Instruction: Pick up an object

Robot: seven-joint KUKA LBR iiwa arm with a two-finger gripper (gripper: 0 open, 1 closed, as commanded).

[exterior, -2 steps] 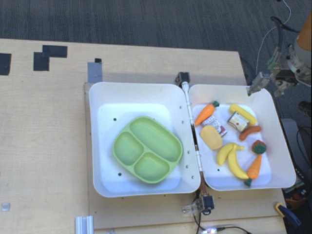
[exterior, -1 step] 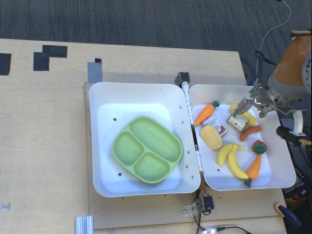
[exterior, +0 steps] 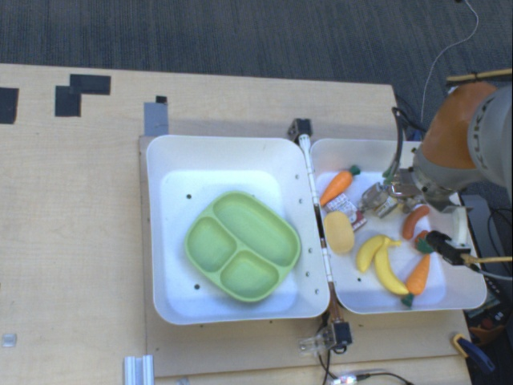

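A pale wooden bench (exterior: pixel 72 239) fills most of the view, with dark grey carpet (exterior: pixel 240 14) beyond its far edge. A few dark blocks (exterior: pixel 80 93) sit on the bench at far left.

The left bin (exterior: pixel 168 215) holds a green divided plate (exterior: pixel 243 245), lying flat with its three compartments facing up.

The right bin (exterior: pixel 457 291) holds the toys. Near its left wall lies an orange carrot (exterior: pixel 337 186), tilted, green tip toward the far side. Just below it is a small red-and-white packet (exterior: pixel 345 207), and touching that from below a pale yellow rounded piece (exterior: pixel 339 233). To the right lie yellow bananas (exterior: pixel 382 261), then a red sausage-shaped piece (exterior: pixel 414 220) and a second carrot (exterior: pixel 418 275) near the bin's near right corner.

The gripper (exterior: pixel 383 199) reaches in from the right, over the middle of the right bin, its metal tip near the packet and just beyond the bananas. Whether its fingers are spread or closed cannot be told; nothing is visibly between them. Behind it the grey arm with its orange band (exterior: pixel 453 131) covers the bin's far right corner.
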